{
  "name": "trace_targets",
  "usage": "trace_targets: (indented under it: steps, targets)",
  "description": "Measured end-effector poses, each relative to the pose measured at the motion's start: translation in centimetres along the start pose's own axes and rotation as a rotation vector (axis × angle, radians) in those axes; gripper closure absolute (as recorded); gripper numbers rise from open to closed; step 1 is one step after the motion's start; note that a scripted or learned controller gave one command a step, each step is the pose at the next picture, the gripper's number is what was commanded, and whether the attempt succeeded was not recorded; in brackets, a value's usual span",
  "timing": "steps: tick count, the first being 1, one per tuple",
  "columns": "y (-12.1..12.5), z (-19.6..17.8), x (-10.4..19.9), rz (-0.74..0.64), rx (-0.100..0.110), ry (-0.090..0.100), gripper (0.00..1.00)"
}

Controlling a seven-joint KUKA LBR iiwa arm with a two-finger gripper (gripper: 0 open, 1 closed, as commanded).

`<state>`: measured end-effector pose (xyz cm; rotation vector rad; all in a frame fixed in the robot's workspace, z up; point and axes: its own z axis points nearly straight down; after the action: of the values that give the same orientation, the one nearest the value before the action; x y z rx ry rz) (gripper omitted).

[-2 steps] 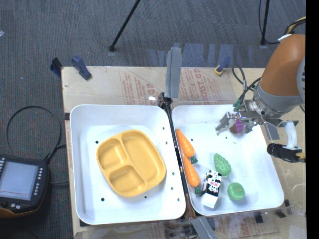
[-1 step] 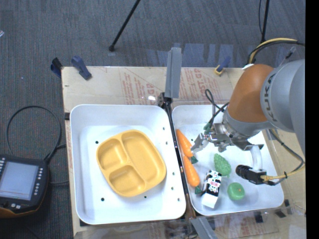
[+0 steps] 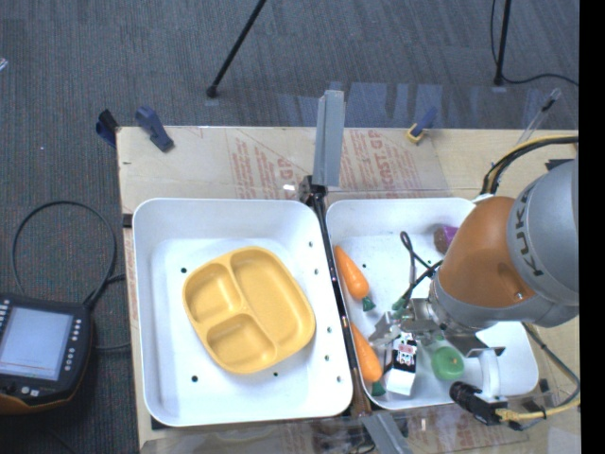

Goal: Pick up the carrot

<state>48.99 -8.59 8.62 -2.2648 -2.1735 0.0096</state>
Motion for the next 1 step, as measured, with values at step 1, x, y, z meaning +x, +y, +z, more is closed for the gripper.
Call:
trace_targets:
  steps: [1]
  targets:
    - [8.73, -10.4, 5.49, -0.194, -0.01, 0.003, 0.0]
